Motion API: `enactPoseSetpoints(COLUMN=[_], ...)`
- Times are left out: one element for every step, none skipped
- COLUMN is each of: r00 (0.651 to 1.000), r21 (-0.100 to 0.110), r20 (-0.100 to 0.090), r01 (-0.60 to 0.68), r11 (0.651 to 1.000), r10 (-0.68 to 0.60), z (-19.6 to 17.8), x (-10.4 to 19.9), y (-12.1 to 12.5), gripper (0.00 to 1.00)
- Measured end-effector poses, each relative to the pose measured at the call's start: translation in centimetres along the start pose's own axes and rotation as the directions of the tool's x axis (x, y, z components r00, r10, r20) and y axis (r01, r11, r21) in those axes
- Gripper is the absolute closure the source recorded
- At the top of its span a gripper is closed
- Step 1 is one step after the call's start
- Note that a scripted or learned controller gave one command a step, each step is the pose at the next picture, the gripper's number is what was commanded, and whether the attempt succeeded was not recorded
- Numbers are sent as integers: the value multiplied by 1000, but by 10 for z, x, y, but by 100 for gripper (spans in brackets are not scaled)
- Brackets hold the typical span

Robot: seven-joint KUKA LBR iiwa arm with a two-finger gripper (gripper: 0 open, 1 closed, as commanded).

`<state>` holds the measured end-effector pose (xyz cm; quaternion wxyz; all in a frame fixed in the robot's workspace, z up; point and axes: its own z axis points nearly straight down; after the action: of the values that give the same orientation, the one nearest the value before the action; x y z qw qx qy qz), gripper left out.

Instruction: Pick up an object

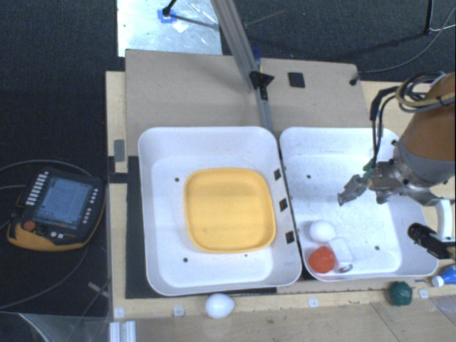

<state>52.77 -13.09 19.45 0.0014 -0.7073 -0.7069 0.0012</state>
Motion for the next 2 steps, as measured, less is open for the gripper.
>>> enactPoseSetpoints(r00=[1000,1000], r21=[1,-1], r20=[0,0], r01=[0,0], r11=[1000,1000], r10=[0,0], z=[54,106], x=[-3,-3], y=[-10,-11], gripper=[0,0])
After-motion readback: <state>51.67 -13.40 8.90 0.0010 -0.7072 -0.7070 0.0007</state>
